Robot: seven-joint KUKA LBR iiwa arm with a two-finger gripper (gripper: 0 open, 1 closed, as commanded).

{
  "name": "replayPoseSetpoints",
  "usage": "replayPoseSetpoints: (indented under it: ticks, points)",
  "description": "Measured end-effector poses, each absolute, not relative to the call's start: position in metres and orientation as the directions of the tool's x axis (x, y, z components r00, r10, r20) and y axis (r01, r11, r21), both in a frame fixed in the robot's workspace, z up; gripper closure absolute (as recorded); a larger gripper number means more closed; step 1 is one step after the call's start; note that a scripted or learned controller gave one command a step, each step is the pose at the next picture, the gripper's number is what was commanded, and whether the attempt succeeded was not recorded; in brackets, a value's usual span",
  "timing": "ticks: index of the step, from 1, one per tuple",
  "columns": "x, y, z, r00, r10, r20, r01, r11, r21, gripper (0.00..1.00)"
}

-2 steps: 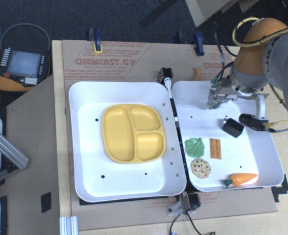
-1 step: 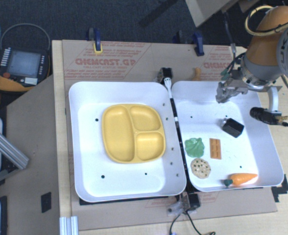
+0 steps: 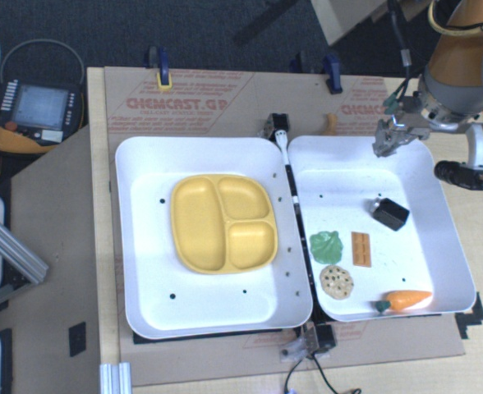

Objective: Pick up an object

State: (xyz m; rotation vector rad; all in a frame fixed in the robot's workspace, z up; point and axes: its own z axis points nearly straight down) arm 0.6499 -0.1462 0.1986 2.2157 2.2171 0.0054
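- Currently, the gripper (image 3: 387, 140) is seen at the far edge of the right bin (image 3: 447, 212), above its upper rim, with nothing visible between its tips.
- Whether the jaws are spread or pressed together cannot be told at this size and slant.
- No single target is named by the task; the black block (image 3: 390, 213) is judged the likeliest, since it is the nearest thing to the gripper.
- The block lies toward the camera from the gripper, almost straight down the picture, resting on the bin floor well apart from the rim.
- Its long axis is seen to run on a diagonal, from upper left to lower right, so a grasp across its short side would probably be called for.
- It appears as a small, dark, boxy piece with a matte surface.
- Further toward the camera, a green leafy piece (image 3: 325, 245), an orange cracker (image 3: 361, 249), a speckled cookie (image 3: 337, 281) and a carrot (image 3: 407, 300) are spread over the same bin.
- A yellow divided plate (image 3: 223, 222) is held in the left bin (image 3: 143, 220).
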Motion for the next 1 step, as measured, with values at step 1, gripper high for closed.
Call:
replayPoseSetpoints:
  ticks: [1]
  points:
    - [0.6514, -0.1465, 0.2532, -0.001, 1.0, -0.003, 1.0, 0.001, 0.009, 1.0]
